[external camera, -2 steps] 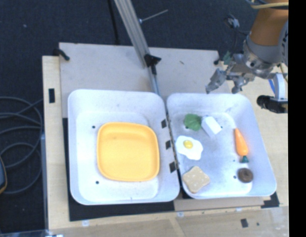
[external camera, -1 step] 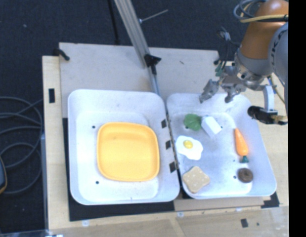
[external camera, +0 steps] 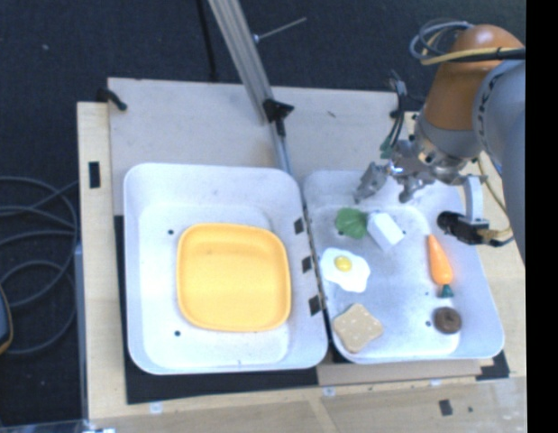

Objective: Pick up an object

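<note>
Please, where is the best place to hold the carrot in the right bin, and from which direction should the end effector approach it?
Probably grip the carrot across its thick orange body, near the middle, coming straight down from above. It lies flat and lengthwise in the right bin, green end toward the brown disc, with bare floor on both long sides for the fingers. The bin wall on its right is close, so keep the end effector vertical.

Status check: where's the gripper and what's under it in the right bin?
Gripper open, above right bin's far edge, holding nothing. Nearest: white block, green piece. Nothing in the way.
</note>
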Controlling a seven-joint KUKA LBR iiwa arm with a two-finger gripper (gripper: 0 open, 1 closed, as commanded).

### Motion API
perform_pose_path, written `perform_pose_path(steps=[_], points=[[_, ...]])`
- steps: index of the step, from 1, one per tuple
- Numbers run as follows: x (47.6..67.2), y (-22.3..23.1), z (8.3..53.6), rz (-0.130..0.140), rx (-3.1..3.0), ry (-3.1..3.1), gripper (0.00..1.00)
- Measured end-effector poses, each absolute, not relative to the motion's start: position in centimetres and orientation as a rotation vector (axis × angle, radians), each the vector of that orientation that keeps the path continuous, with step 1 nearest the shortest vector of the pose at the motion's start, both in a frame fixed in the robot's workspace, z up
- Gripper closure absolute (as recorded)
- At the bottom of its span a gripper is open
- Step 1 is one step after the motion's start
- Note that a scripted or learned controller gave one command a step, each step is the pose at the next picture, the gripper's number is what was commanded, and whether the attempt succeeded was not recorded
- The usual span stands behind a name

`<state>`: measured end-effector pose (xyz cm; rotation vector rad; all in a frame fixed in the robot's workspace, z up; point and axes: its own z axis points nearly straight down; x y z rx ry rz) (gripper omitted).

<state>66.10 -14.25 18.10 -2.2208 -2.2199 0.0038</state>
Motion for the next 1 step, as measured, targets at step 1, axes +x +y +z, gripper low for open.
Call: perform_pose_path(steps=[1], points=[[66.01, -13.33, 12.60, 0.005, -2.220, -2.220, 0.00]])
